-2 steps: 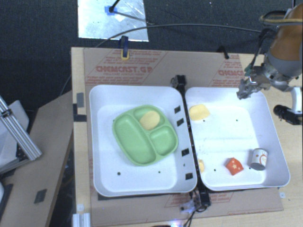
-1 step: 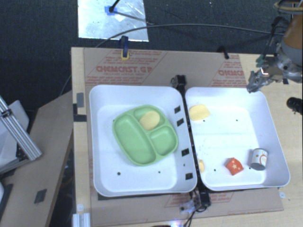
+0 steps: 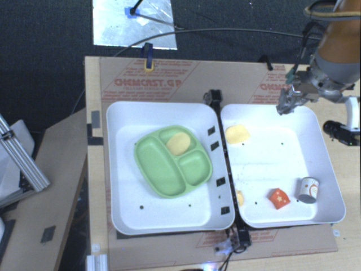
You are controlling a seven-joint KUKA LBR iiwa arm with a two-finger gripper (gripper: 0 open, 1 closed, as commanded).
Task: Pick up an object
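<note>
Right bin [image 3: 321, 168] | can [image 3: 308, 189] lying, axis toward orange block [image 3: 278, 198] | fingers [image 3: 286, 107] state unclear

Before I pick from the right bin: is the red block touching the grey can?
Apart. The camera view shows a strip of white bin floor between the red block and the grey can, which sit side by side near the right bin's front corner.

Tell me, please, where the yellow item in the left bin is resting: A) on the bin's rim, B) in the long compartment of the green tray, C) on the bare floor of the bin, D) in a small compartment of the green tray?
D: the yellow item lies in the upper small compartment of the green tray, which sits in the left bin.
</note>
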